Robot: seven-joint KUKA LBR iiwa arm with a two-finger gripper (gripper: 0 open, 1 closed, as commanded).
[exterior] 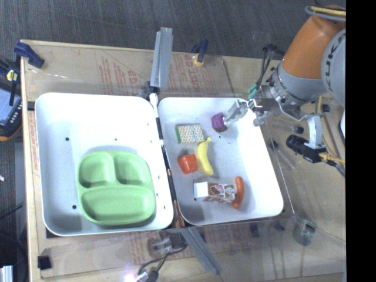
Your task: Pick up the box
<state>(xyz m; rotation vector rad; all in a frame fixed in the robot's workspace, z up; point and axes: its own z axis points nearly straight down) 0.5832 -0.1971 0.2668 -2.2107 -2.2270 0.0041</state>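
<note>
tool [234, 111] above right bin; box [214, 191] lies lengthwise left-right.

You have a light wooden bench [106, 69] standing on dark grey carpet [176, 10]. Blue clamps [28, 53] grip its far edge, well left of the claw. A metal bar [161, 57] stands upright between them. Lighting is even.

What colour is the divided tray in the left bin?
Light green; the divided tray shows plainly in the camera view.
</note>
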